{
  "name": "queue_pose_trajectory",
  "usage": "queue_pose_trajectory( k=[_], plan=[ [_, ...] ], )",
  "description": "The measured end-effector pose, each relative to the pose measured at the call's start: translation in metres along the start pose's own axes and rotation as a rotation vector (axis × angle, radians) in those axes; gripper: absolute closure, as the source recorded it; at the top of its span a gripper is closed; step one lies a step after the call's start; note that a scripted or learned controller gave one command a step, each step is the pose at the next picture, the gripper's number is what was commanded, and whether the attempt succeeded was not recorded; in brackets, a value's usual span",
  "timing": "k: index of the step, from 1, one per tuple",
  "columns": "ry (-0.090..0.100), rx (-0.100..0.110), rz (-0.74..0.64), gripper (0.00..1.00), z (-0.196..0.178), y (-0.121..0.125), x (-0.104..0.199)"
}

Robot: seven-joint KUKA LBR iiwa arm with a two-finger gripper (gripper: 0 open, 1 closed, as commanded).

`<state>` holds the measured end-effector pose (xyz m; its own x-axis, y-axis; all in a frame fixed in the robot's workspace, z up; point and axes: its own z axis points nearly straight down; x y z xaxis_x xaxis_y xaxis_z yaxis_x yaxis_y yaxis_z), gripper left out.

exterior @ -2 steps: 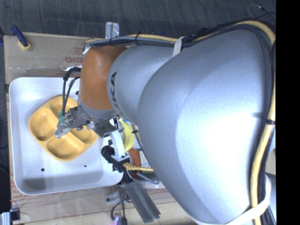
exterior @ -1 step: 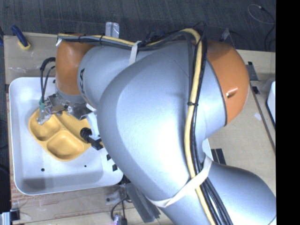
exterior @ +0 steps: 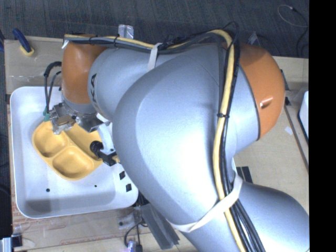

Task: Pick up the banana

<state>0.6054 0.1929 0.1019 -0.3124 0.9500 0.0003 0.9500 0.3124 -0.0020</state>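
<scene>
One white bin (exterior: 21, 156) — one yellow divided tray (exterior: 63, 154), one pincer (exterior: 59, 124).

1 fixed overhead camera, slanted down at bench (exterior: 31, 62); arm (exterior: 184, 130) close beneath, entering from right.

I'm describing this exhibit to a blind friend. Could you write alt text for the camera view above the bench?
A big grey robot arm with orange bands reaches from the right over a shallow white bin, hiding much of the bench. Its gripper sits low over a yellow divided tray in the bin. No banana can be made out.
</scene>
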Motion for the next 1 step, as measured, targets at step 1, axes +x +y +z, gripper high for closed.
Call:
queue_pose_trajectory(
  k=[1],
  plan=[
    [0.000, 0.000, 0.261, 1.00, -0.0544, 0.0371, 0.0051]
  ],
)
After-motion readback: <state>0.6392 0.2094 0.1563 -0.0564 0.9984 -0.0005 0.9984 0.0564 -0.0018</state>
